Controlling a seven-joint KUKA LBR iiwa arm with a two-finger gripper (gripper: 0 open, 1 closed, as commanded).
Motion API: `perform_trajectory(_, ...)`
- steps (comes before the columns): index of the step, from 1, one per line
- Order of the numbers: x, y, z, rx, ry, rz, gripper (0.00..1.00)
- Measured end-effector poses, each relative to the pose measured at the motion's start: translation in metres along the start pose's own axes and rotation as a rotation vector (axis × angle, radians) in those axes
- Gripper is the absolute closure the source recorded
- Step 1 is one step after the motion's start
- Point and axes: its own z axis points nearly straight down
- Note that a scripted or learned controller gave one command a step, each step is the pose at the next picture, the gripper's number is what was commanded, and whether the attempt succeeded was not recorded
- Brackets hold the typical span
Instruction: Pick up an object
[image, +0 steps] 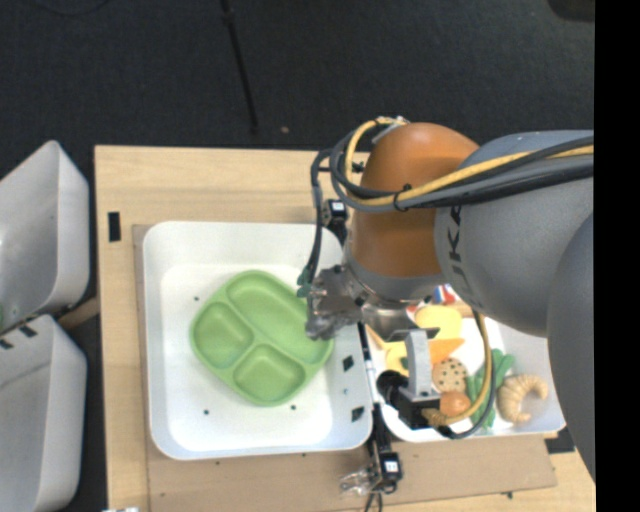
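A light green divided plate (255, 338) with three compartments lies in the left white bin (180, 420), tilted slightly. My gripper (322, 318) hangs under the orange wrist band at the plate's right rim, close to the wall between the two bins. Its tips sit against or just above the plate's edge. The arm body hides much of the right bin (540, 428). There I see a croissant (522, 393), a chocolate-chip cookie (450, 374), a yellow piece (440, 322) and a small orange item (453, 403).
The wooden bench (200, 180) surrounds both bins. White moulded shapes (40, 240) stand off the bench at the left. Cables loop over the orange band (400, 215). Bare white floor of the left bin lies around the plate.
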Motion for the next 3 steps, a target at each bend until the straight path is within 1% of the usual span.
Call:
perform_trajectory(1,0.0656,0.0209,-0.0838,-0.004,-0.002,0.004,1.0)
perform_trajectory(2,0.0601,0.0209,-0.0853,0.012,-0.012,0.003,1.0)
perform_trajectory(3,0.0591,0.0221,-0.0909,0.021,-0.018,-0.008,1.0)
